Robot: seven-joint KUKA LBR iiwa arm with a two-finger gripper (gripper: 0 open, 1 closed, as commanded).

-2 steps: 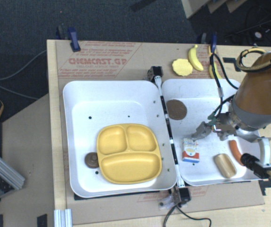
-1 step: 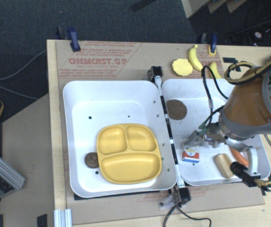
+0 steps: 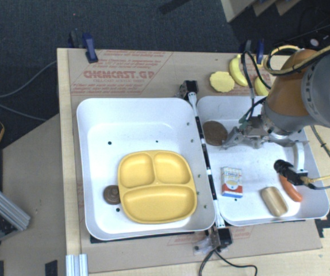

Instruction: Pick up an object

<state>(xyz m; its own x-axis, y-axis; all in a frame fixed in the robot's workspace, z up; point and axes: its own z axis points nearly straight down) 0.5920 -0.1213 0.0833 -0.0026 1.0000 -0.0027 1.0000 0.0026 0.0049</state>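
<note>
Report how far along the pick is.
Done: nothing is lifted. The brown disc, small carton and bread roll all lie on the floor of the right bin. In hand: the gripper sits low in that bin, right beside the brown disc; whether it has hold of it I cannot tell. Left: a secure grasp, then the lift.

My tabletop [image 3: 153,62] has red words on it. The white left bin [image 3: 142,125] and right bin [image 3: 251,171] sit side by side. Behind the right bin lie bananas [image 3: 238,71] and a yellow lump [image 3: 222,81]. A blue clip [image 3: 89,46] bites the back edge.
</note>
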